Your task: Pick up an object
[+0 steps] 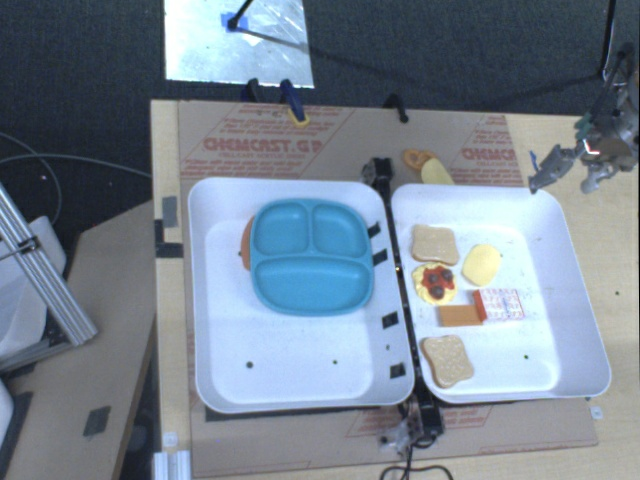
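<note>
Gripper (572, 168): seen beyond the right bin's (578, 268) far right corner — fingers spread, nothing held.
Right bin: toast slices (434, 244), yellow piece (482, 263), red-topped item (437, 282), printed packet (501, 304) are laid inside.
Left bin (220, 368): blue divided plate (310, 256) is held.

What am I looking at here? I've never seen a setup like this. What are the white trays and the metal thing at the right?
This picture comes from one camera fixed above a bench, looking down at a slant. The metal thing at the upper right is the end of a robot arm, and its grasping part is the gripper; it hangs above the bench beyond the right bin's far corner, and nothing shows between its fingers. Two shallow white bins sit side by side. The left bin holds a blue divided plate. The right bin holds toy food: two bread slices, a yellow piece, a small red-topped round piece, an orange block and a small red-and-white packet. The robot's job is to pick one up.
</note>
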`<state>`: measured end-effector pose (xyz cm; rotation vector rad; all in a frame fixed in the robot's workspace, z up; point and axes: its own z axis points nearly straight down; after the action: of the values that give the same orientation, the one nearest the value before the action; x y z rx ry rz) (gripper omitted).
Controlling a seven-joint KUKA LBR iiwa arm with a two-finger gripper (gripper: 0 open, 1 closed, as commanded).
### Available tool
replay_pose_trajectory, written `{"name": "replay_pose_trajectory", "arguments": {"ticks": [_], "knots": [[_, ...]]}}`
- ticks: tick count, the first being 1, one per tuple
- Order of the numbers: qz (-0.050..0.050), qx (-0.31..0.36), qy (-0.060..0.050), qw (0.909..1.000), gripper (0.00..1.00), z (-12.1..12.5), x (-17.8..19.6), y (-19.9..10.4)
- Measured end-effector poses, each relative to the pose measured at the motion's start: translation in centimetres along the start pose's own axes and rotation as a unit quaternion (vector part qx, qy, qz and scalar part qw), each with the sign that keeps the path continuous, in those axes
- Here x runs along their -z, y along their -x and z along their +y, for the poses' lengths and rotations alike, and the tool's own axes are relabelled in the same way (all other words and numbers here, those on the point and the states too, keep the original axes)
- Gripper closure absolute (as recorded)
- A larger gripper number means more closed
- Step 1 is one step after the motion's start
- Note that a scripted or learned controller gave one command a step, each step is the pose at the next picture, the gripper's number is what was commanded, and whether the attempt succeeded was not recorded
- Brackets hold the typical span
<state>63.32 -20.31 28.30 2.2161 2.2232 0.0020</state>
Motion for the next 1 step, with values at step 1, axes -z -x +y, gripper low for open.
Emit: {"name": "replay_pose_trajectory", "arguments": {"ticks": [1], "knots": [[-0.002, 0.003, 0.009, 1.0, 0.0, 0.03, 19.27, -4.84]]}}
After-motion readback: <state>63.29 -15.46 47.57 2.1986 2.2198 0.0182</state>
